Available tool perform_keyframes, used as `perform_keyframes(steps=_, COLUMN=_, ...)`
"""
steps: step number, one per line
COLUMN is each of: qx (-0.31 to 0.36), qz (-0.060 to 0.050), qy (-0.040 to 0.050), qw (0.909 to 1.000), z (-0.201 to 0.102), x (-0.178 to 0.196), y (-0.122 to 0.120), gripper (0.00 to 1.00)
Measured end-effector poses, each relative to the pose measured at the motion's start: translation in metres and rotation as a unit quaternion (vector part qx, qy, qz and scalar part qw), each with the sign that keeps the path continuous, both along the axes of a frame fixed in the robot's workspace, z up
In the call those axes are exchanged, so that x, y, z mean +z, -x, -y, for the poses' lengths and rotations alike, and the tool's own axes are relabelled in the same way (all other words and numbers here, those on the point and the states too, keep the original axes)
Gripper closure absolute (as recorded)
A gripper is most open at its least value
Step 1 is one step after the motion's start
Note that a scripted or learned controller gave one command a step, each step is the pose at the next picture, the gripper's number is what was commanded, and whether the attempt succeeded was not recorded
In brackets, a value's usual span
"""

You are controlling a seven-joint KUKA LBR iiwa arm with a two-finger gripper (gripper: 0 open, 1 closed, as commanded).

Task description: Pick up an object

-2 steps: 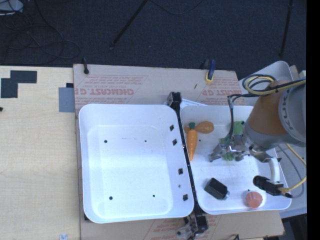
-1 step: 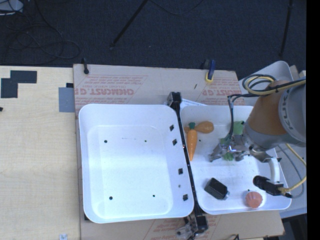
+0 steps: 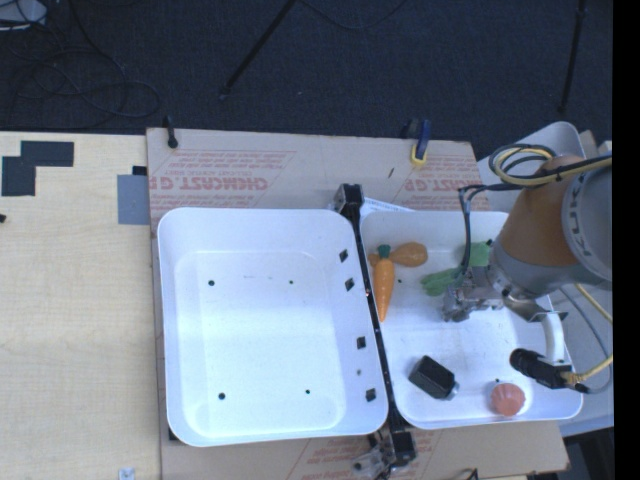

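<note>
My gripper (image 3: pixel 462 305) hangs low over the right bin (image 3: pixel 470 416), near its middle. A green pod-shaped thing (image 3: pixel 438 281) lies just to the upper left of the gripper, close to it or touching it, and is partly hidden by the wrist. A toy carrot (image 3: pixel 383 286) lies along the bin's left wall, with an orange rounded piece (image 3: pixel 409 255) beside its top. A black block (image 3: pixel 432 377) rests near the front of the bin. A reddish round piece (image 3: pixel 507 399) sits in the front right corner.
The left bin (image 3: pixel 200 268) stands alongside, parted from the right one by a black divider bar (image 3: pixel 365 298). Both bins sit on a cardboard sheet (image 3: pixel 260 173). The arm (image 3: pixel 545 228) covers the right bin's far right side.
</note>
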State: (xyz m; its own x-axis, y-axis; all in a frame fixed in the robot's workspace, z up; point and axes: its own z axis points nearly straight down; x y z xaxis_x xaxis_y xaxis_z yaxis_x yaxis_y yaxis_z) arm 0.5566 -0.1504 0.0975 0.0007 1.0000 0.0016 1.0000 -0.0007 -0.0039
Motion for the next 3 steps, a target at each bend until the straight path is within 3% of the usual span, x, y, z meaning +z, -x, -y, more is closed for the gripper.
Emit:
perform_keyframes(steps=1, qx=0.004, qz=0.008, qy=-0.0004, qw=1.0000, z=-0.074, x=0.151, y=0.012, gripper=1.00)
perform_keyframes(steps=2, qx=0.005, qz=0.002, qy=-0.0009, qw=1.0000, z=-0.153, x=0.181, y=0.019, gripper=1.00)
perform_keyframes(steps=3, qx=0.003, qz=0.003, qy=-0.0001, qw=1.0000, z=-0.200, x=0.221, y=0.034, gripper=1.00)
